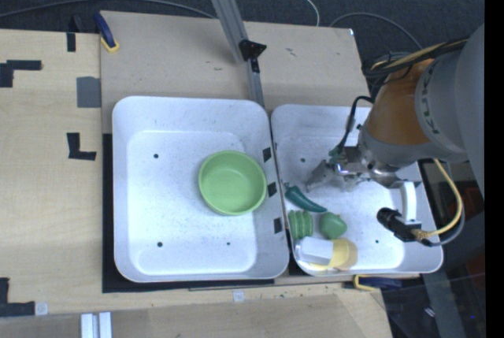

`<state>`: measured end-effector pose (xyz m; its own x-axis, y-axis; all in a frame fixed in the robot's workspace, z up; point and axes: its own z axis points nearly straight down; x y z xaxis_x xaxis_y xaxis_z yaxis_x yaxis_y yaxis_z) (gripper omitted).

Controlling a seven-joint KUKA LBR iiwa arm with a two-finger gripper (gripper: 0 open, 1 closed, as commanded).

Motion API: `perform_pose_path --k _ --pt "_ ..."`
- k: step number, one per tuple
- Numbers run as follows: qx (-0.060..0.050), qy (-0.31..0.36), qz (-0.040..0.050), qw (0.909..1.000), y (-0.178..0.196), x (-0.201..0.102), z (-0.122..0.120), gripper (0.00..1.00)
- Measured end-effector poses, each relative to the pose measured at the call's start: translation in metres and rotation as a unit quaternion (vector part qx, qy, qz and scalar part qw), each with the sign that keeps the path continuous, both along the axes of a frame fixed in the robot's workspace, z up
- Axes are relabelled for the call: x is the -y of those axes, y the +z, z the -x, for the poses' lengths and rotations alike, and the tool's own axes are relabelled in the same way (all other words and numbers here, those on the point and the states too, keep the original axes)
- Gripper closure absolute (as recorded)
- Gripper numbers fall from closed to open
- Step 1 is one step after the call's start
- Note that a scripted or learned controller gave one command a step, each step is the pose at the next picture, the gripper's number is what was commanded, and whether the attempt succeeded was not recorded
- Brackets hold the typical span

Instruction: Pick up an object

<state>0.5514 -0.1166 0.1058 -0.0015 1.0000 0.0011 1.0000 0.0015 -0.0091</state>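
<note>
My claw (319, 175) hangs low in the right bin (315, 128), its two metal fingers (313, 177) reaching toward the divider between the bins. I cannot tell how far apart they stand; they blur together against the white floor, and I see nothing caught between them. Behind the claw, my wrist (358, 163) and its orange band (398, 120) cover the far right part of this bin, with my grey arm (461, 100) rising beyond that.

Just below the claw, close to its tips but apart from them, lies a dark teal piece (305, 198), long and slanted. Further below it sit a ribbed green object (301, 224) against the divider and a rounder green object (332, 225) beside it. Below those, in the near corner of the bin, a pale yellow object (342, 253) rests touching a white one (315, 251).

Across the divider, to the claw's left, the left bin (150, 131) holds a light green bowl (231, 183), upright, well apart from me.

Both bins rest on the tabletop (173, 53), which stretches beyond them. A grey pole (224, 1) slants across it above the claw, ending near the top of the divider.
</note>
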Motion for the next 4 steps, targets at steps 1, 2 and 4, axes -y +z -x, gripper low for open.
perform_pose_path --k 1,2,4 --pt "0.004 0.0 0.001 1.0 -0.017 0.0 0.0 0.0" --pt "0.003 0.0 0.0003 1.0 -0.007 -0.001 0.0 1.0" --pt "0.007 0.0 0.0011 1.0 0.111 -0.012 -0.004 1.0"
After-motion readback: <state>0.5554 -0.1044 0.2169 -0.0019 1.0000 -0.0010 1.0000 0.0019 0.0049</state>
